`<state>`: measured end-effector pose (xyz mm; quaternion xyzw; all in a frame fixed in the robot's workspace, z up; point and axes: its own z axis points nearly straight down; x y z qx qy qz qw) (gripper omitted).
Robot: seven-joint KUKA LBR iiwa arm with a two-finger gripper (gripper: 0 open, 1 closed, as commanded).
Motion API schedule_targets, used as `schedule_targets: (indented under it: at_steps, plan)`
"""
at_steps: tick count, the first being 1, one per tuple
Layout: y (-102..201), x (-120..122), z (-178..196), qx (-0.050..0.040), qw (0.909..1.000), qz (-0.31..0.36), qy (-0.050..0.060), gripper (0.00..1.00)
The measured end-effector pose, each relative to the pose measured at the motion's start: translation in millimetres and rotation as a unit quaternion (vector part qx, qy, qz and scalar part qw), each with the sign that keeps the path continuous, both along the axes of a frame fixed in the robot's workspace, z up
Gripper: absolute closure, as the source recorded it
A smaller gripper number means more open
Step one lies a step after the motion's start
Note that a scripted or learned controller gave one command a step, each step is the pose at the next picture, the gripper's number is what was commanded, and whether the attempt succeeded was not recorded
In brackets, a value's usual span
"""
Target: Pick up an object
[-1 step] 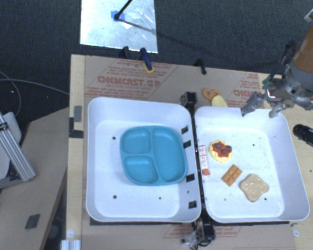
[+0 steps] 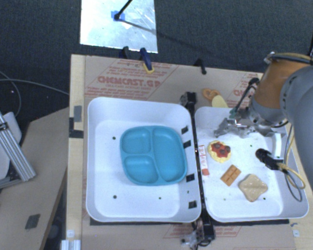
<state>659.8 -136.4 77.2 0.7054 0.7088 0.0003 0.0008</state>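
Pizza (image 2: 219,151), cracker (image 2: 230,175) and bread (image 2: 252,187): loose in right bin (image 2: 294,209), none yet lifted. Gripper (image 2: 225,127): low at that bin's far left, just beyond pizza, likely lining up a grasp; finger spread cannot be told. Blue tray (image 2: 152,154): left bin (image 2: 104,198).

blue 3-compartment tray (image 2: 153,154) in left white bin (image 2: 96,197), on cardboard-covered bench (image 2: 133,79)
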Motion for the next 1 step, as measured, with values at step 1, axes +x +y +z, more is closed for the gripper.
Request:
schedule_targets:
  at_steps: [1]
  plan:
    - [44.1, -47.1, 9.8, -0.0001, 1.0000, 0.001, -0.002, 0.00]
